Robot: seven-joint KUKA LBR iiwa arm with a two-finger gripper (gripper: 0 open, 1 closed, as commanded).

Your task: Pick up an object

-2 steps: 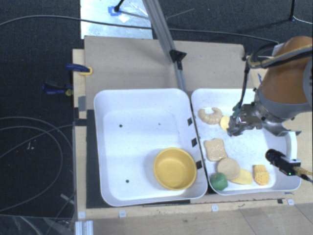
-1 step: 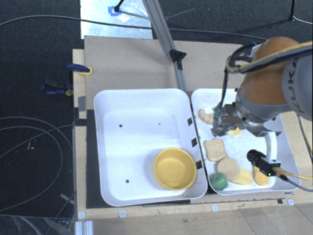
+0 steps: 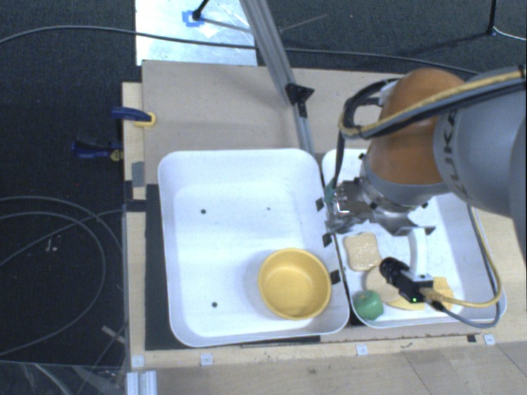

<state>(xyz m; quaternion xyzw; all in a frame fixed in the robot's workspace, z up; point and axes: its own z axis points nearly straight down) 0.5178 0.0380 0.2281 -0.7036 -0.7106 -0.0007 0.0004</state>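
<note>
Noted first, at the far left, a blue clamp (image 3: 132, 115) biting the edge of the bench (image 3: 222, 105), most likely put there to pin the board cover flat.

Found next the left bin (image 3: 198, 220), with a yellow bowl (image 3: 295, 282) standing upright in its near right corner, mouth up and pressed close to the wall beside the neighbouring bin. Judged it an awkward target from above: wide, round-sided, tucked into a corner.

Crossed then into the right bin (image 3: 473, 307). Saw there a tan slice of toy bread (image 3: 361, 251) lying flat near the left wall, a small green ball-like toy (image 3: 369, 304) sitting in the near left corner, and a flat yellow piece (image 3: 440, 288) further right, partly covered by a black fitting trailing a yellow cable. Took these three as the likeliest candidates for the pick, with the bread nearest the tool.

Placed the pincer (image 3: 354, 223) low over the left side of that bin, just behind the bread, hung under the grey and orange arm (image 3: 428, 130) reaching in from the right. Could not tell its state, released or clenched, with the wrist hiding the tip. Saw nothing gripped, so counted the pick as not yet made.
</note>
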